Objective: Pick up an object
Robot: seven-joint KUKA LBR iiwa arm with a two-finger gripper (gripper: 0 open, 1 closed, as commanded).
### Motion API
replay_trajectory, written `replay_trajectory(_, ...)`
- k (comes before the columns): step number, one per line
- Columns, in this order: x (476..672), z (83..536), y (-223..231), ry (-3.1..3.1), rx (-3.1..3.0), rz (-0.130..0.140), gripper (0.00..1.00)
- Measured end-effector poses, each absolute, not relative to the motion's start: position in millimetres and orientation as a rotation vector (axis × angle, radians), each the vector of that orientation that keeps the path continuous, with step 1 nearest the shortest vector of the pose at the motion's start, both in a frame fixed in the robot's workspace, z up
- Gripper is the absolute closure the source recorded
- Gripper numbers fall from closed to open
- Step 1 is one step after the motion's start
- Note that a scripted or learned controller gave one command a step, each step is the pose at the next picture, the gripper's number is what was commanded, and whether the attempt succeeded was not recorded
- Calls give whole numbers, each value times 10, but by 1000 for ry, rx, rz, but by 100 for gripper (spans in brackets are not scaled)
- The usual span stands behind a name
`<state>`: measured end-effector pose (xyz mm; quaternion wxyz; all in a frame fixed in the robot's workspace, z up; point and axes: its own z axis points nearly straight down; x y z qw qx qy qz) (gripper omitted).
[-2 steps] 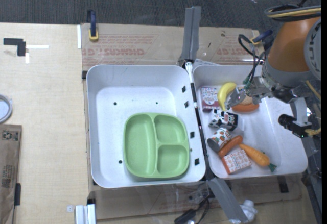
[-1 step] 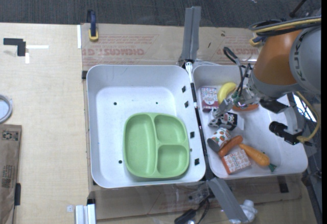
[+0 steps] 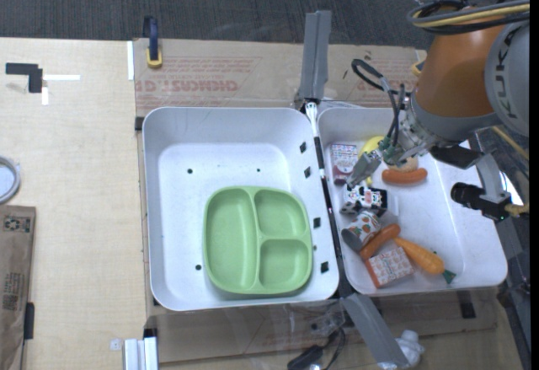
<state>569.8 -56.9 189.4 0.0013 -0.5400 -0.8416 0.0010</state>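
My gripper (image 3: 367,166) hangs low over the back left part of the right bin (image 3: 472,229), reaching in from the right. Just below it lies a black and white toy (image 3: 365,198). A pink packet (image 3: 342,159) sits to its left and a yellow item (image 3: 373,143) peeks out behind it. An orange-red sausage (image 3: 406,177) lies right beside it on the right. Nearer the front are a second sausage (image 3: 380,239), a carrot (image 3: 423,257), a small printed box (image 3: 389,265) and a small red and green piece (image 3: 357,230). Nothing visibly sits in the gripper.
The left bin (image 3: 177,191) holds a green divided plate (image 3: 258,239). A grey divider post (image 3: 316,56) stands behind the wall shared by the bins. A roll of tape (image 3: 5,180) and a brown packet (image 3: 15,276) lie on the bench at the far left.
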Motion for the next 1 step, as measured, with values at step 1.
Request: replay_trajectory(1,5515,1362,-1120,-2718,-1567,4,0)
